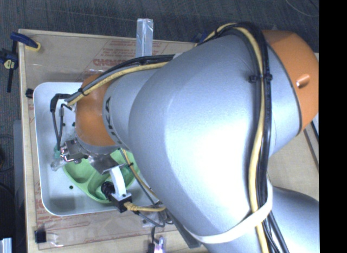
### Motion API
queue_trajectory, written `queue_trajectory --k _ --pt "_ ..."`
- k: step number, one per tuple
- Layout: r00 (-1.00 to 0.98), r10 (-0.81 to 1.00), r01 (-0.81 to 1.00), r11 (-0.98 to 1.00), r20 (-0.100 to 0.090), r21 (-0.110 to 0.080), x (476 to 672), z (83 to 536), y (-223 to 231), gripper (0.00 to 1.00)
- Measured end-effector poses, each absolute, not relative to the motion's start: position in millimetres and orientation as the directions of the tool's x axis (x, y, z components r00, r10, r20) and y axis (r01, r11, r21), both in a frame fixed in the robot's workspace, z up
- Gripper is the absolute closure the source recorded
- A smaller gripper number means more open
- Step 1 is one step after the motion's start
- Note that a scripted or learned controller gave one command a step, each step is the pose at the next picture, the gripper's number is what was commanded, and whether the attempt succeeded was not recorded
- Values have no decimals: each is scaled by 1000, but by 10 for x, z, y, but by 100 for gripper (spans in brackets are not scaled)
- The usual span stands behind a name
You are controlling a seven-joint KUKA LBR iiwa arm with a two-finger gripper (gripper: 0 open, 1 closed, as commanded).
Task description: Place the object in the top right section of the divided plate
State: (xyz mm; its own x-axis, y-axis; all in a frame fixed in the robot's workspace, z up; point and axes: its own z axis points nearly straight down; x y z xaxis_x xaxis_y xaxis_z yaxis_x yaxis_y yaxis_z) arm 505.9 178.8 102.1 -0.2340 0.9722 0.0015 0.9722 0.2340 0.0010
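Green plastic shows below the arm's wrist: the divided plate (89, 184) lies in the left white bin (46, 138), toward that bin's near right part, and only a crescent of it is visible. It is a pale, bright green, with a rounded outer rim and a slightly darker inner surface; one raised edge or divider catches the light near its left side. Its sections cannot be told apart, since the arm hides most of it. Whether any object lies on the plate cannot be made out.

The tool (68, 157) hangs under the orange band of the wrist, at the plate's upper left edge, low inside the bin. It shows as a cluster of pale metal and green-tinted parts, too small and blurred to read, so whether it is spread or pressed together cannot be told, nor whether anything is in it. The plate lies just below and to the right of the tool, seemingly touching or nearly touching it. A white and black fitting (116, 187) on the arm stands over the plate's right part.

The grey arm (217, 138) covers the middle and right of the view, with a yellow and black cable bundle (260, 83) running along it. The bin sits on a tan worktop (70, 43), with blue clamps (21, 41) at its far left corner.
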Motion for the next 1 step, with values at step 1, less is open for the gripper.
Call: queue_trajectory --k 1 --pt "253 967 967 -253 15 1 5344 1025 1670 0"
